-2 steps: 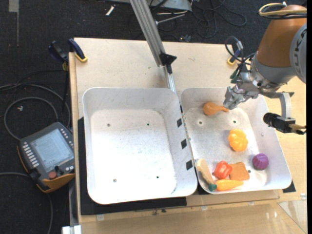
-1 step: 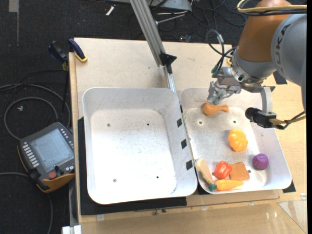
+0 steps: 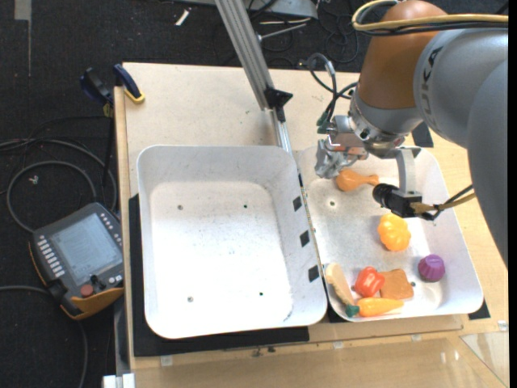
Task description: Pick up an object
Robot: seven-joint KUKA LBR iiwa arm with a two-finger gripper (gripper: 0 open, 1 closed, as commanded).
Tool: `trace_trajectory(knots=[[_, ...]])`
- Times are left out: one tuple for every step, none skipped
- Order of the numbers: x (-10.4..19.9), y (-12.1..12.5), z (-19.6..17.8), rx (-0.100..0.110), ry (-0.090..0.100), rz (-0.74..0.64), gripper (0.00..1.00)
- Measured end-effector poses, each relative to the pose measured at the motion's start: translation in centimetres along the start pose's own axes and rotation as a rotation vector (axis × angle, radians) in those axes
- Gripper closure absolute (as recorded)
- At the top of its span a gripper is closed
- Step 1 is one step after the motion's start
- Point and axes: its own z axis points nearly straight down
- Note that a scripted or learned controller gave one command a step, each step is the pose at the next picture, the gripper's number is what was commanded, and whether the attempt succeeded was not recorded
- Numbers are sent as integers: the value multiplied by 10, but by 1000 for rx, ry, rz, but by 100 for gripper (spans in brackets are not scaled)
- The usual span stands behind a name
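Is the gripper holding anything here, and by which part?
Cannot tell: the gripper is down beside the orange gourd in the right bin, but no hold shows.

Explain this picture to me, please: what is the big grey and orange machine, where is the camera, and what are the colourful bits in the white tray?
The machine is a robot arm reaching in from the right. A program moves it, and its job is to pick up an object. The single camera is fixed above the bench and looks down at a slant.

Two shallow white bins sit side by side, the left bin and the right bin. The end effector, the arm's grasping tip, is low over the back of the right bin, next to an orange gourd-shaped toy. I cannot tell whether it grips anything.

The right bin also holds a yellow toy pepper, a purple round toy, a red toy pepper, a brown slice, a toy carrot and a pale wedge.
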Motion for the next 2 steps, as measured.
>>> trace_trajectory(knots=[[53, -8, -1, 0, 0, 0, 100], [98, -2, 2, -2, -1, 0, 100]])
